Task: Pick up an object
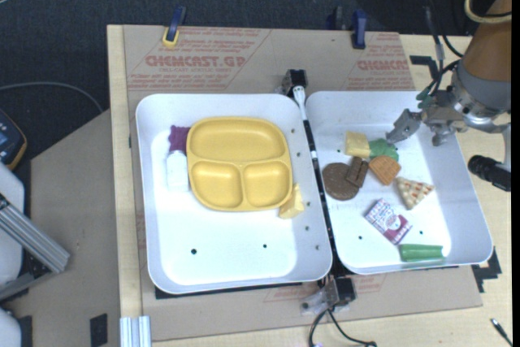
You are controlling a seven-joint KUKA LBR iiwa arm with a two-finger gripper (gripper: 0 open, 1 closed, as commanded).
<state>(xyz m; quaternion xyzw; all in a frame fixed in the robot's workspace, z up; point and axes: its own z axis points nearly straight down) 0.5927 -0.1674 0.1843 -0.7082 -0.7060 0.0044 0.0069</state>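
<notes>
Reaching in from the right, the gripper [416, 123] hangs over the upper part of the right bin [463, 199], just beside a green piece [383, 149] and a pale yellow block [357, 145]; whether it is spread or closed cannot be told from this slant, and nothing is seen held in it. The bench is brown board with red lettering, two clamps at its far edge, dark carpet around it. The right bin carries a cluster of small toy foods: a brown round cookie [340, 181], an orange-brown piece [385, 169], a pizza slice [414, 192], a purple-and-white packet [387, 220] and a green bar [422, 253] near the front rim. The left bin [236, 256] holds a yellow divided tray [240, 162], with a purple item [178, 138] and a white one [176, 170] at its left side.
</notes>
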